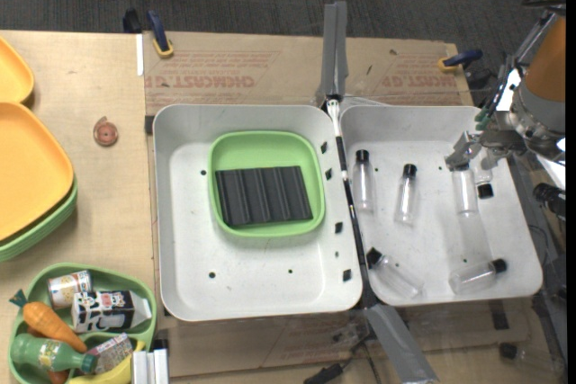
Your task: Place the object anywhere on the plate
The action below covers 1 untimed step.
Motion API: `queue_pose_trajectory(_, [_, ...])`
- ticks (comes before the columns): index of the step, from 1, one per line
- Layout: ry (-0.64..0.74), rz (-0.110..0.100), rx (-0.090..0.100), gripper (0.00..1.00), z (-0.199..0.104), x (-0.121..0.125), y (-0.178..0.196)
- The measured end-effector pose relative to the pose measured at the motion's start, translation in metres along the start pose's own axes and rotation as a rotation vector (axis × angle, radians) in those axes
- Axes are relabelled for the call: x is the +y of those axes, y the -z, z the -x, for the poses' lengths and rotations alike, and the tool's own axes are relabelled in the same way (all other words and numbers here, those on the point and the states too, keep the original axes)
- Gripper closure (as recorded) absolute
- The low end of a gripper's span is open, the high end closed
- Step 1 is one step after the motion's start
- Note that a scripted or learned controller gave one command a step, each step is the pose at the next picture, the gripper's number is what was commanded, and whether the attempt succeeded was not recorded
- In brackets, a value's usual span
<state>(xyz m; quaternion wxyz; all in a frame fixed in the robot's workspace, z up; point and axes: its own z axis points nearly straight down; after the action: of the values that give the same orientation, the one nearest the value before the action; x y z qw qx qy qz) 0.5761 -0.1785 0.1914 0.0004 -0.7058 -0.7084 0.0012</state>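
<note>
A square green plate [266, 154] lies in the left white bin [180, 220], and a dark grey ribbed slab [264, 196] rests flat on it. Several clear tubes with black caps lie in the right white bin [432, 238]: one [363, 178] near the divider, one [406, 192] beside it, one [465, 193] further right. My gripper [473, 156] hangs over the right bin's far right side, just above that third tube, open with nothing between its fingers.
Two more tubes [477, 274] [393, 275] lie along the right bin's front. Orange plates [27, 166] and a green bowl of toy food [76, 324] sit on the table to the left. Clamps [160, 39] [459, 60] hold the cardboard behind the bins.
</note>
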Motion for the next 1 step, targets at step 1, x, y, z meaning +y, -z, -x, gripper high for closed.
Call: queue_pose_trajectory(1, [0.000, 0.000, 0.000, 0.00, 0.0000, 0.0001, 0.0002])
